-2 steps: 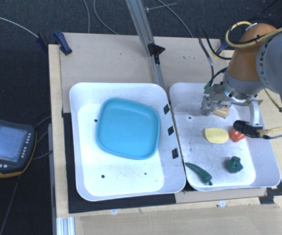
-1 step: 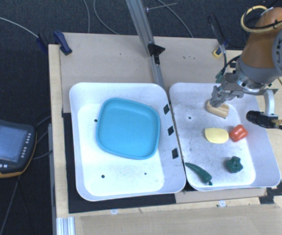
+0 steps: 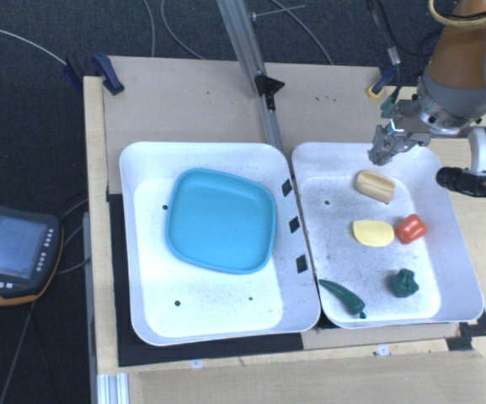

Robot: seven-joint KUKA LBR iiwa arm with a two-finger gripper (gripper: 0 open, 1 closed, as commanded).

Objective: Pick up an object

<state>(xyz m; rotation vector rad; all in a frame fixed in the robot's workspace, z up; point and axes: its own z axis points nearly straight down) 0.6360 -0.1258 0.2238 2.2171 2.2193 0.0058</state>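
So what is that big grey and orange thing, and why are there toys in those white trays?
That is a robot arm, and the camera looks down on it from above the bench. At its tip is a gripper, like a two-finger hand, hanging over the far edge of the right bin. It holds nothing. In that bin lie pretend foods: a tan bread roll, a yellow piece, a red piece, a dark green lump and a green pepper. The left bin has a blue plate. The robot's job is to pick one thing up.

glossy blue plastic plate (image 3: 221, 220); speckled white bins (image 3: 141, 251); matt wood bench (image 3: 175, 99).
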